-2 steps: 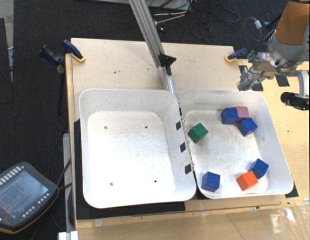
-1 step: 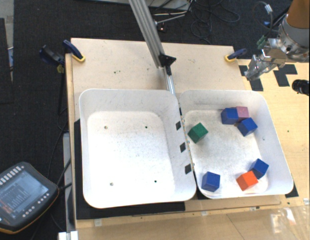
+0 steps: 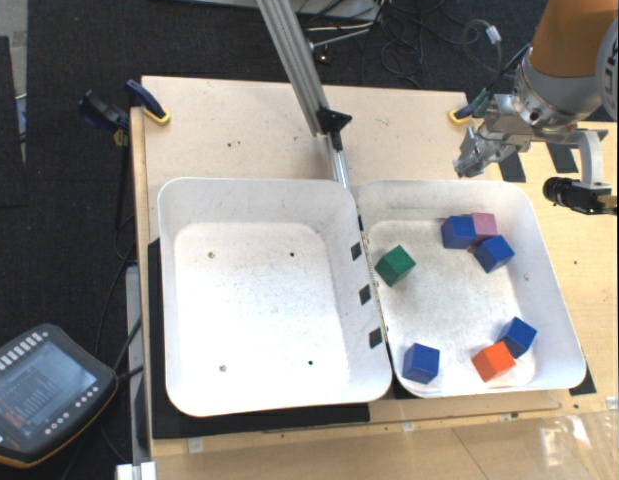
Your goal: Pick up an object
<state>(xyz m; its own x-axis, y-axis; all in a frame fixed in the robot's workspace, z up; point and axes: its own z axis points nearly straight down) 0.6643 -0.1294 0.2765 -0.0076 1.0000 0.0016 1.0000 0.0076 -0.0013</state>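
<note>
The right bin (image 3: 549, 268) holds several small blocks. A green cube (image 3: 395, 264) lies near its left wall. Two blue cubes (image 3: 457, 232) (image 3: 493, 253) flank a pink cube (image 3: 484, 225) toward the back right. Near the front lie a blue cube (image 3: 421, 361), an orange cube (image 3: 493, 360) and another blue cube (image 3: 519, 335) touching it. My gripper (image 3: 476, 158) hangs above the bench just behind the right bin's far rim, with nothing visible between its fingers.
The left bin (image 3: 254, 288) sits beside the right one. A slanted metal pole (image 3: 294, 48) crosses the bench's back. Clamps (image 3: 144, 101) (image 3: 461, 114) grip the bench's far corners. A teach pendant (image 3: 39, 393) lies at the lower left.
</note>
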